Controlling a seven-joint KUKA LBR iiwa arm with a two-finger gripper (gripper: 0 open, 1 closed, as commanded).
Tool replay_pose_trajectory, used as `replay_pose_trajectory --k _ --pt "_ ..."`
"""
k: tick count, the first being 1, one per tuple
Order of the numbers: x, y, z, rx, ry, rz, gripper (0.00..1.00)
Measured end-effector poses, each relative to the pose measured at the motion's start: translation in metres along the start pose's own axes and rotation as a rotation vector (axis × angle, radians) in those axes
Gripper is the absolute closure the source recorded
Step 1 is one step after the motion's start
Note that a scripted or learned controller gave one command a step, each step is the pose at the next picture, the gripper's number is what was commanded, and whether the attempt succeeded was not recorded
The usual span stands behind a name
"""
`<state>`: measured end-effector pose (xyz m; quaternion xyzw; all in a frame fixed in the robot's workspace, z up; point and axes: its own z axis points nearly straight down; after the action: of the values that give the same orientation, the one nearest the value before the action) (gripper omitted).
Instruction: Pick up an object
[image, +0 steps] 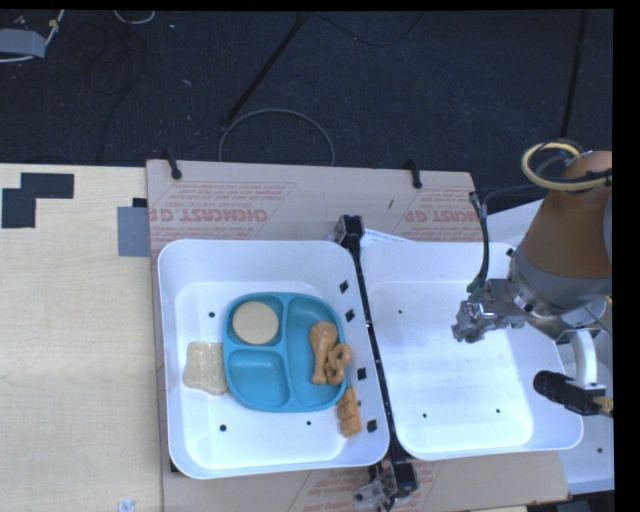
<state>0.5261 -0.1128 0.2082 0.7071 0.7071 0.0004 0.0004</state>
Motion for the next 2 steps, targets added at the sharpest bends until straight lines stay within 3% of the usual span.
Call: replay_pose_trajectory --k 1,2 --pt "0.000 0.008 -0.045 -0.001 0.000 -0.001 1.00" --pt "0.048 0.002 -0.049 0.004 0.003 -0.004 1.00"
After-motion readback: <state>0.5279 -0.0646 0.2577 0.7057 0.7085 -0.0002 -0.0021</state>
